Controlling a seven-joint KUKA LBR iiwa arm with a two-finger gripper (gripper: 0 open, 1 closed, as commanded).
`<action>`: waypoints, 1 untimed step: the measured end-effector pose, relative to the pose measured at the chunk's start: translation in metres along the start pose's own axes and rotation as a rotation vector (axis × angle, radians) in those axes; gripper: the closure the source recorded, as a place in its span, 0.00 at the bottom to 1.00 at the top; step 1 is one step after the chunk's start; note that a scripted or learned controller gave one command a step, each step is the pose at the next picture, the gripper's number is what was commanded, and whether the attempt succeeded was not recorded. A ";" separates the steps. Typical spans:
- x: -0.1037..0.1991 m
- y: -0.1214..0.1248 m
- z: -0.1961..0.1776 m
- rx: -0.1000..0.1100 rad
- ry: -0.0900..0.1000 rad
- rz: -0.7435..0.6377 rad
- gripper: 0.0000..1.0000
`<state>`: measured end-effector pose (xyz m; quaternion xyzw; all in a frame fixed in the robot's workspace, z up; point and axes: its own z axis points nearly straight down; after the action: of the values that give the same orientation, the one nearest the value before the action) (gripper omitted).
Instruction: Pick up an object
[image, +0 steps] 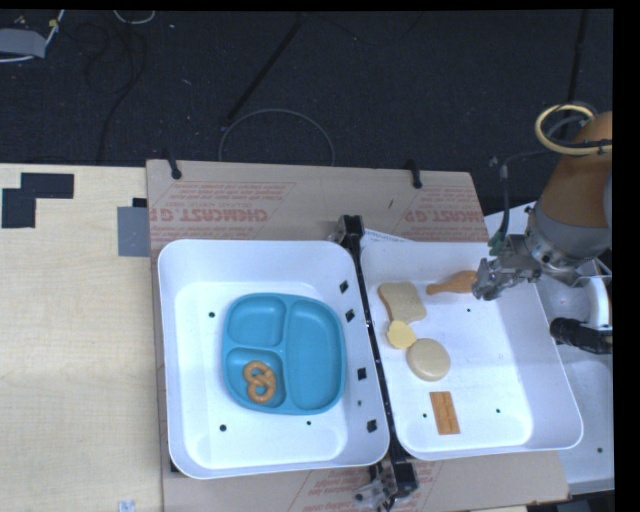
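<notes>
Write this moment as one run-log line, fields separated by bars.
phase: approach | gripper: over right white bin, beside tan stick-shaped piece | holding: cannot tell | blue divided plastic plate: left bin, orange pretzel inside

The arm (578, 190) is cut off by the right edge of the view; its upper links lie outside the picture. The gripper (487, 284) is small and dark, so the finger position cannot be read. One end of the tan stick-shaped item (452, 284) meets the gripper, and contact cannot be confirmed. The clutter (385, 490) at the bottom edge is cropped and indistinct.
</notes>
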<state>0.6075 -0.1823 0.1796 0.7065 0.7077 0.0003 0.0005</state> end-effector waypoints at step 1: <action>-0.001 0.000 -0.028 0.001 0.000 0.000 1.00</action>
<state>0.6075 -0.1833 0.2078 0.7065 0.7077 -0.0001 -0.0001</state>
